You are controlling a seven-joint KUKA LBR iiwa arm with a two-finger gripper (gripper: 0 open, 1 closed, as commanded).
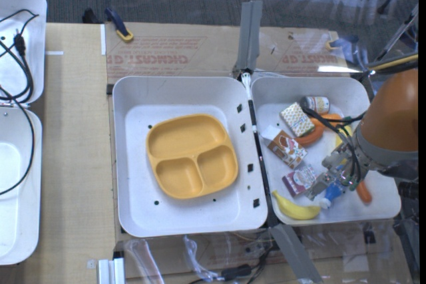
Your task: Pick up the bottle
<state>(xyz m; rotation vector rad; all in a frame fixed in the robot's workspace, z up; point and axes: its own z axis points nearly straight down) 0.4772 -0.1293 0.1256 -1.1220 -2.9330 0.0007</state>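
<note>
Small blue-capped clear plastic bottle (331, 194) half hidden just beneath the metal tool (337, 171), its grip state unreadable.

The two bins (126, 163) looked like smooth white plastic with a faint sheen. In the left one, the yellow tray (192, 155) was matt, moulded plastic. At twelve o'clock lay brown cardboard (173, 50), dull and papery, on a pale wooden bench (73, 143). In the right bin, the snack packets (287, 148) were glossy printed foil or paper; the banana (296, 208) at six o'clock had a smooth, waxy skin. The bottle (331, 195) seemed clear plastic. The gripper (336, 173) showed bare grey metal, and the orange band (399, 110) above it shone softly.
</note>
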